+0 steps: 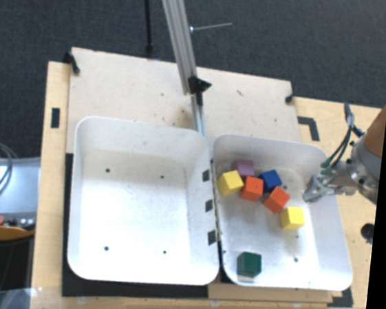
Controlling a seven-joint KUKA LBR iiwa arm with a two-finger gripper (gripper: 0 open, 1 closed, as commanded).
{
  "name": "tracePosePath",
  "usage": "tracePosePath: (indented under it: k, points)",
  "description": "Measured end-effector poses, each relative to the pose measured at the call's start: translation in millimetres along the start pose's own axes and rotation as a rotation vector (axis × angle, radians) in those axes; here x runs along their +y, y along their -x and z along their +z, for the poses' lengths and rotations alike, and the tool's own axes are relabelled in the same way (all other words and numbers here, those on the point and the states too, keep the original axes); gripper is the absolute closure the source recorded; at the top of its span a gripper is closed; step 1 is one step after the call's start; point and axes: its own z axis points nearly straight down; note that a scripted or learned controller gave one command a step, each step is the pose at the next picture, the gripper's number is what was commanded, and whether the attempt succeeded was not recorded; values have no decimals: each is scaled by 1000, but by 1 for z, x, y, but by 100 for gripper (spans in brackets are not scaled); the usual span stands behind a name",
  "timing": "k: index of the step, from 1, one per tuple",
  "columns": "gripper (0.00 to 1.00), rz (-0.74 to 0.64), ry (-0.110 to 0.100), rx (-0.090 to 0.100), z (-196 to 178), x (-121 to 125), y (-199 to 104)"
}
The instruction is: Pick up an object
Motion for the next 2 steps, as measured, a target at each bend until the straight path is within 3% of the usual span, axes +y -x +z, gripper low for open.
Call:
tracePosePath:
  k: [1,2]
  points:
    - [100,0,1,0,-50,-6,6]
    - [100,-5,-5,4,-57,-6,-47]
